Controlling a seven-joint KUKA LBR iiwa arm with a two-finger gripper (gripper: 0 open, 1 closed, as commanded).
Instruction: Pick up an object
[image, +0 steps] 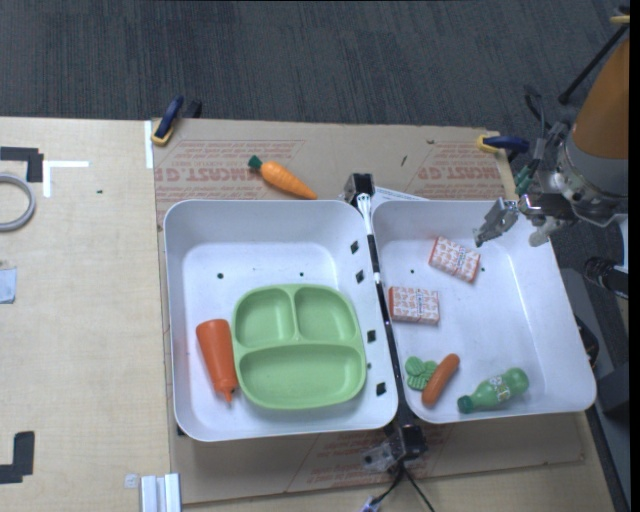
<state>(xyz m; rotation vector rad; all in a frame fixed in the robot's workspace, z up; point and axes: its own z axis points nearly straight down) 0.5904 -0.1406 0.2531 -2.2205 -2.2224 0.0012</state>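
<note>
Bench (80, 350): pale wood, with a cardboard sheet (330, 160) under two white bins. Left bin (190, 240) sits at about 9 o'clock of centre, right bin (540, 330) at about 3 o'clock, their inner walls touching.

Arm (605, 120): grey with orange band, enters at 2 o'clock. Gripper (515, 222) hangs over the right bin's 1 o'clock corner; two fingers stand apart, nothing between them.

Left bin contents: green divided plate (300, 345) in the middle toward 5 o'clock; orange carrot (217, 358) lying just beside the plate at its 9 o'clock side.

Right bin contents: patterned red-and-white packet (455, 258), tilted, at 11 o'clock of the bin, near the gripper but apart from it; a second similar packet (414, 304) at 9 o'clock, close to the inner wall; green bottle (493, 391) on its side at 6 o'clock; small orange sausage-shaped piece (440, 379) at 7 o'clock, touching a green leafy item (417, 372) (exact kind unclear).

Outside the bins: a smaller carrot (284, 177) on the cardboard at 12 o'clock of the left bin.
</note>
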